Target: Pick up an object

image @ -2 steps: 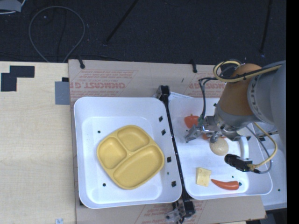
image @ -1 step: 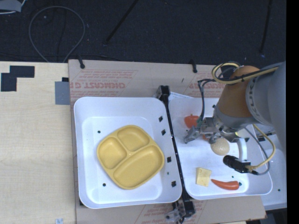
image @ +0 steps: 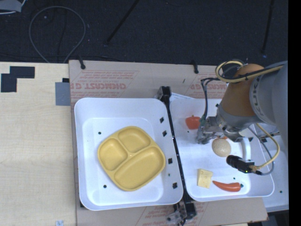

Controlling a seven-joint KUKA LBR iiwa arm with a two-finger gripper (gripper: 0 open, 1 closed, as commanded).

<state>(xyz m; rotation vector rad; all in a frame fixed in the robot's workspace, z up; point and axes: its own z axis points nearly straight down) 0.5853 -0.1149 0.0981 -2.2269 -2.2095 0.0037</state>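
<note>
The right bin (image: 263, 192) holds a small round red item (image: 192, 122) near its back left, a cream egg-shaped ball (image: 221, 147) in the middle, a pale yellow cheese wedge (image: 204, 178) and a red chili pepper (image: 227, 186) near the front. My gripper (image: 205, 134) hangs low inside this bin, between the red item and the cream ball, close to both. The wrist and its cables hide the gripper's tip. Nothing is visibly held.
In the left bin (image: 87, 121) lies a yellow divided plate (image: 131, 157). A black divider (image: 171, 145) runs between the two bins. A black connector (image: 240, 164) on a cable hangs over the right bin beside the cream ball. The arm's body (image: 263, 95) covers the bin's back right.
</note>
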